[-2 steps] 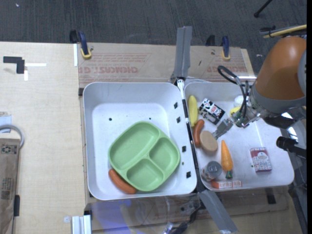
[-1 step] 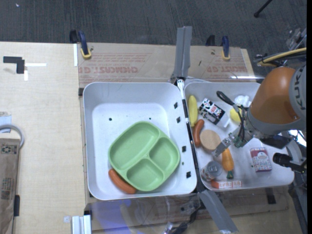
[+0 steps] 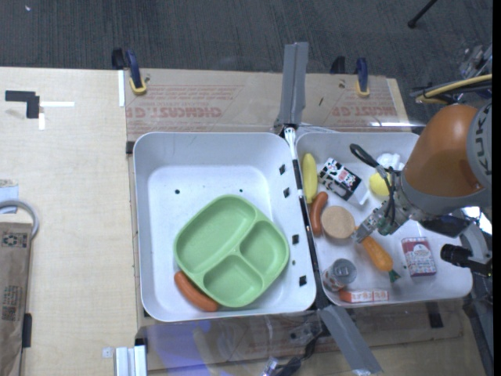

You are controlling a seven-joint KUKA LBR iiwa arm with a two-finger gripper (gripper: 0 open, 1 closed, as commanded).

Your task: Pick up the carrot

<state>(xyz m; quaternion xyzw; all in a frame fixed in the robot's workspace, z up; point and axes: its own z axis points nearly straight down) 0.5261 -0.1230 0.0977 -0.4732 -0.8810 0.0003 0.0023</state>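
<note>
While pincer hovers, grip unclear | carrot just below | round tan disc beside

A grey arm with a rounded orange band tapers to a small metallic pincer.

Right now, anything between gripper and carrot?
Nothing in the camera view: the gripper sits right at the upper end of the carrot in the right bin, with no object separating them.
</note>
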